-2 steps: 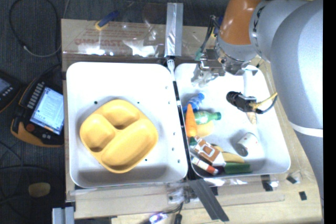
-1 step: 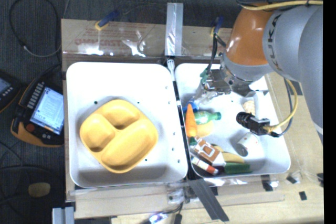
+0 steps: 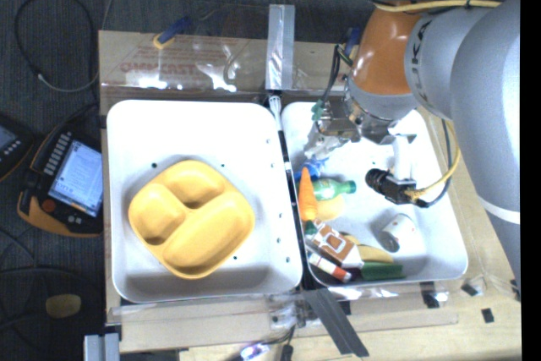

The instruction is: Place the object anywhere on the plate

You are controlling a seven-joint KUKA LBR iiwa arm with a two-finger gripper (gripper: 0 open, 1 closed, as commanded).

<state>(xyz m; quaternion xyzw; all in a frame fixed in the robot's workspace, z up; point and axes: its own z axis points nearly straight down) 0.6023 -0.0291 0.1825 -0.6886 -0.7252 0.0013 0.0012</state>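
I am hovering my pincer (image 3: pixel 325 134) over the right bin (image 3: pixel 439 254) | grip: cannot tell | carrot (image 3: pixel 306 194) is lying just below-left of me, long axis up-down | plate (image 3: pixel 191 218) is waiting left.

my arm (image 3: pixel 482 55) is grey with an orange band (image 3: pixel 382 55) above the wrist. the left bin (image 3: pixel 127 118) is white, and the plate (image 3: pixel 190 217) in it is plain yellow. the right bin (image 3: pixel 435 241) beside the plate is white too. in it, nearest the plate, lies an orange carrot (image 3: pixel 306 194); just past it a bottle (image 3: pixel 331 188) is yellow with a green cap. lower down, a small box (image 3: pixel 331 246) shows red, white and brown. the counter (image 3: pixel 194 55) is brown.
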